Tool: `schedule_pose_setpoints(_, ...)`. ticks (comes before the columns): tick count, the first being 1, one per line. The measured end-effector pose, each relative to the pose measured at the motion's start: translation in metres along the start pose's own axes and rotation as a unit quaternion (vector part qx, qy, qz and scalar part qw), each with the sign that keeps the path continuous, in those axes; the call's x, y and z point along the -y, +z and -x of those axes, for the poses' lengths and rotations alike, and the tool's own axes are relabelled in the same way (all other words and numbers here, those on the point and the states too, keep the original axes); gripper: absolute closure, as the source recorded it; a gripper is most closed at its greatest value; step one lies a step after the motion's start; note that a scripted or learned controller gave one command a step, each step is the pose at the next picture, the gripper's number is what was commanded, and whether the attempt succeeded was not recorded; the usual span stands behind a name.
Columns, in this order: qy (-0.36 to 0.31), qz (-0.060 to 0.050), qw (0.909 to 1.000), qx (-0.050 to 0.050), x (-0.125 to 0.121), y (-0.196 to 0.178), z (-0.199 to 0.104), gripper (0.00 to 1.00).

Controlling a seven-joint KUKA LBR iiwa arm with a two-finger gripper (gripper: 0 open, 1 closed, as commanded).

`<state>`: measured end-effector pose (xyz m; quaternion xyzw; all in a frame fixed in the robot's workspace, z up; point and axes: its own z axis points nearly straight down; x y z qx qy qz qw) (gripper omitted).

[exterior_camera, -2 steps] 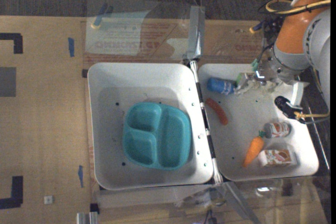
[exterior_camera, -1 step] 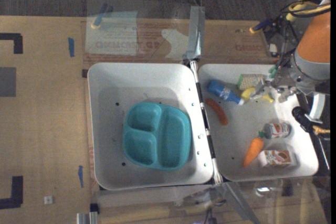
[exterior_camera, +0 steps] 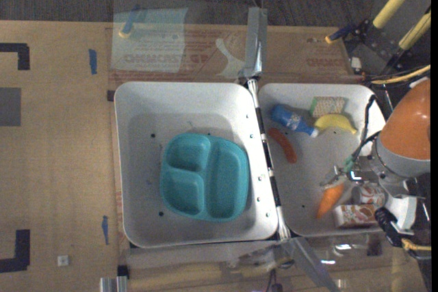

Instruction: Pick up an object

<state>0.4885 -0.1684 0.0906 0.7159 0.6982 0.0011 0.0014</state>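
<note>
Carrot (exterior_camera: 330, 200), orange and tapered, was what lay closest to my gripper (exterior_camera: 340, 174) in the right bin (exterior_camera: 301, 147), its thick end just below the fingertips and its point slanting down toward the bin's front wall. Whether my fingers touched it I could not tell; they were a small, dim tangle of metal against the white floor, and I could not make out how far apart they stood. My wrist and its orange band (exterior_camera: 410, 126) were cut off at the frame's edge and covered the bin's far right side. A small printed carton (exterior_camera: 357, 214) sat just right of the carrot, partly under my wrist. Further back in the same bin lay a red sausage shape (exterior_camera: 282, 146), a blue bottle (exterior_camera: 291, 120), a yellow banana (exterior_camera: 335, 123) and a flat speckled sponge (exterior_camera: 327, 105).
</note>
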Motion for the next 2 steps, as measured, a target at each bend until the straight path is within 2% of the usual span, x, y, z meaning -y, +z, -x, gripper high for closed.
schedule_pose_setpoints(1,0.003,0.002,1.0000,0.001,0.000,-0.010,0.003,1.00)
schedule_pose_setpoints(2,0.010,-0.002,1.0000,0.000,-0.020,-0.107,-0.065,1.00)
